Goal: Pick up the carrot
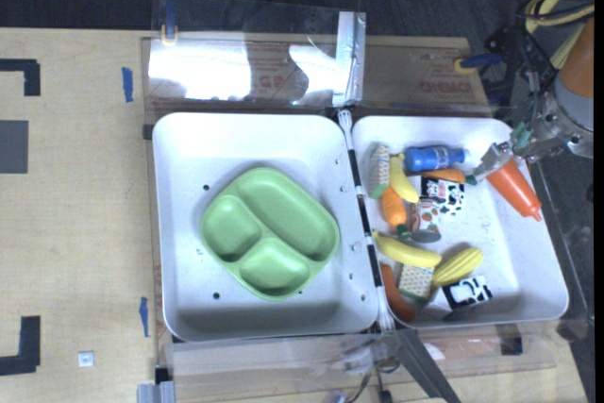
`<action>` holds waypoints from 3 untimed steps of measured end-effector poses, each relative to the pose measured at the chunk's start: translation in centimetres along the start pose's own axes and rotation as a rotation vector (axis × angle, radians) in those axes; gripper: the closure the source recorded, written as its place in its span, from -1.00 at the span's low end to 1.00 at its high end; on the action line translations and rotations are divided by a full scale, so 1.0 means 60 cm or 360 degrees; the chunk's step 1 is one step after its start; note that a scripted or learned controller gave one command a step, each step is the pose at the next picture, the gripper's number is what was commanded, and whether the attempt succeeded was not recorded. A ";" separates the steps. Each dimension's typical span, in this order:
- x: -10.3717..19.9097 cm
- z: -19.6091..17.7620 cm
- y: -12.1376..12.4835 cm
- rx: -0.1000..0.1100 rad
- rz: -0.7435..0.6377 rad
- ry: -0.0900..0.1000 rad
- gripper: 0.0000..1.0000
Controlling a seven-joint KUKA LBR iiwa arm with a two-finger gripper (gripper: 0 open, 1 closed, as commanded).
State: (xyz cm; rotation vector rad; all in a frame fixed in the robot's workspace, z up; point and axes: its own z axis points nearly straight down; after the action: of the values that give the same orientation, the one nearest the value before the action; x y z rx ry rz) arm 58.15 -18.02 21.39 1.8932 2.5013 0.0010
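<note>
The carrot [517,187] hung over the right edge of the right bin [528,288], its thick end up toward the gripper [502,156] and its point slanting down and to the right. The thick end sat right at the gripper's tip and looked pinched there, with the fingers closed on it, though the contact itself was small and hard to make out. The arm [576,90] came in from the right edge, above the carrot.

Well to the left of the carrot, the same bin held a heap of toy food: a blue bottle [434,156] near the top, a black-and-white spotted piece [444,195] just below it, two bananas [408,250], a corn cob [457,264] and a small black-and-white block [467,293] near the bottom.

The left bin [189,156] held a green divided plate [269,231], lying flat near its middle.

Both bins stood side by side on a pale wooden bench [66,222] with blue tape marks and black corner marks. A clear plastic panel [250,61] stood behind the left bin. Beyond the bench lay dark carpet, with tripod legs and yellow cables at the upper right.
</note>
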 end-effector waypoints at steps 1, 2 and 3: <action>0.016 0.021 0.023 0.0003 -0.0299 0.0005 1.00; 0.126 -0.010 0.185 -0.0003 -0.0359 0.0002 1.00; 0.111 -0.025 0.181 -0.0004 -0.0312 -0.0001 1.00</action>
State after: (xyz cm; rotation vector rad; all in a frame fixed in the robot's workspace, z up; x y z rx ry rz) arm 66.78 -8.65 22.90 1.6387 2.6727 0.0028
